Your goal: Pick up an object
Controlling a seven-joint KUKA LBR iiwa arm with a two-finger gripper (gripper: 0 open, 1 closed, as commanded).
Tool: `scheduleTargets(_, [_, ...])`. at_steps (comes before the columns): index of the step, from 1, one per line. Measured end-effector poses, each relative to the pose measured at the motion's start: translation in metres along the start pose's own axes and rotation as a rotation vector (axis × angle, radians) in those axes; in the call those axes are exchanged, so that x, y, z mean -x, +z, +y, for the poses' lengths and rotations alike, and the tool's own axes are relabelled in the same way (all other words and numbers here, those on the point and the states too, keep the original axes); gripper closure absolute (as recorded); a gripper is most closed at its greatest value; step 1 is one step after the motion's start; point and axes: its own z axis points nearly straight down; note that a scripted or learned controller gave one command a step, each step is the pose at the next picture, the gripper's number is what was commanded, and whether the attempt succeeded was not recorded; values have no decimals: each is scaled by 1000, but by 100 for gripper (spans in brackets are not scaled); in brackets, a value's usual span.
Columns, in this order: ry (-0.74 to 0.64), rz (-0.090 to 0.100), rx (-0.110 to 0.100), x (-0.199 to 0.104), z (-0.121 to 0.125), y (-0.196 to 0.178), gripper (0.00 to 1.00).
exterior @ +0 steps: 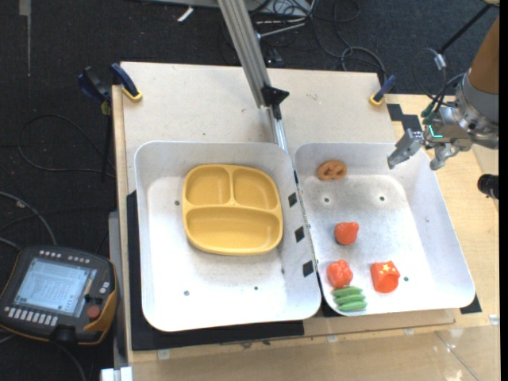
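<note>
The gripper hangs with fingers spread and nothing between them, over the right bin's far right rim. Left of it lies a pretzel; nearer the camera sit three red pieces and a green pod.

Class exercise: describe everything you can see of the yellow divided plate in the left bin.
The yellow plate is a rounded-square tray, plastic by its look, with three compartments: two small ones at the far side and one long one nearer the camera. It lies flat, right side up, slightly turned, on the floor of the left bin, with nothing in it. Only the bin touches it.
</note>
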Motion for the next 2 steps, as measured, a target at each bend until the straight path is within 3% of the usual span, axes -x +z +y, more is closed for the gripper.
scheduleTargets(2, [4,0,-4,13,5,98,0])
